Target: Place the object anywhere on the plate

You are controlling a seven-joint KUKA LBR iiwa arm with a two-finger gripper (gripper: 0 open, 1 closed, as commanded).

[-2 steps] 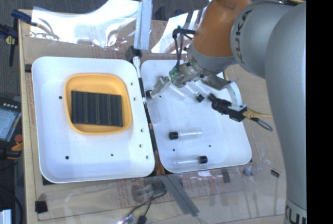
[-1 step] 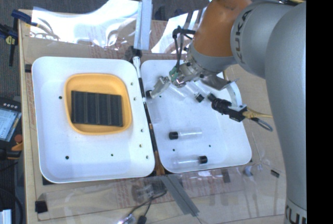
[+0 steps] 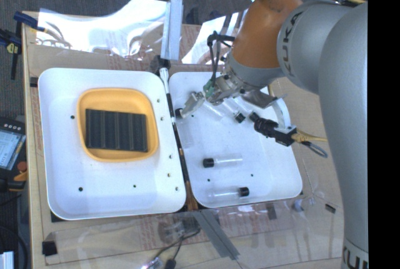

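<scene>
Claw (image 3: 195,102): low in the right bin (image 3: 284,183), near its top left corner; its tip points left, toward the wall between the two bins.
Claw state: I cannot tell what it is doing (the tip is small and pale against the white bin).
Nearest tube (image 3: 222,162): a clear tube with a black cap, lying flat in the middle of the right bin, below the claw and a bit to the right. Its long side runs left to right.
Second tube (image 3: 230,193): lying flat near the front edge, farther from the claw.
Plate (image 3: 116,101): yellow with a dark middle, in the left bin (image 3: 94,199), left of the claw across the wall.
Next move: I think the claw must go down the view to a tube first.
</scene>
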